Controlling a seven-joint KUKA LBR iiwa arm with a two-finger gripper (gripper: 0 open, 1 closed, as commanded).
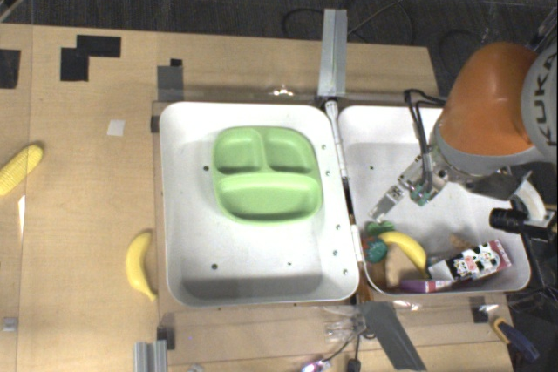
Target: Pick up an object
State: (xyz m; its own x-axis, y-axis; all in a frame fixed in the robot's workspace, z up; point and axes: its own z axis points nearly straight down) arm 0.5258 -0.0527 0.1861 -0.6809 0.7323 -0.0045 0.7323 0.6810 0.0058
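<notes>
The arm [501, 113] is cut off by the right edge and hides the right bin's [375, 144] far right corner, an ear of corn [19, 170] runs off the left edge, and the items heaped beside the banana [408, 248] are too small to identify.

You have two bins side by side: the left bin [179, 187] holds a divided plate [266, 172] near its middle. The right bin [375, 135] has a banana [406, 246] and a small carton [478, 261] along its near edge. On the bench [78, 213], left of the bins, lie another banana [139, 265] and a corn cob [19, 170].
</notes>
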